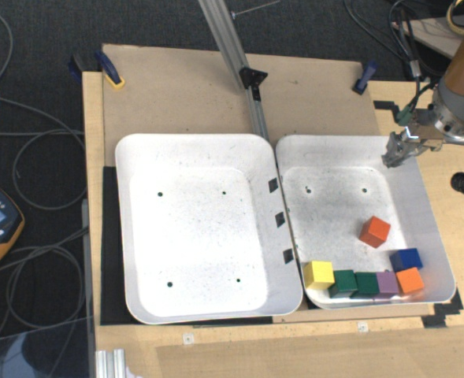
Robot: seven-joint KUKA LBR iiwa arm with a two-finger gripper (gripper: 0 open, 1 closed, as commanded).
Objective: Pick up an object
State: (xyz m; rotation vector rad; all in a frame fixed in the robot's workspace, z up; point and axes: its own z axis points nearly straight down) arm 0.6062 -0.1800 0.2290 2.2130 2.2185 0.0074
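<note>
right bin [326, 152] open above — blocks [364, 282] crowd its near edge.

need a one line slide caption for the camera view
Gripper poised over the right bin's far right corner, apart from the red block and the row of blocks along the near wall.

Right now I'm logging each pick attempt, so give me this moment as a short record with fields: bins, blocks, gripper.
left bin: white, speckled, no blocks in it
right bin: white, holds all the blocks
red block: alone, mid-bin toward the right
near-edge row: yellow block, two green blocks, purple block, orange block
blue block: just behind the orange one
gripper: above the right bin's far right corner, apart from every block, nothing between its fingers
</note>
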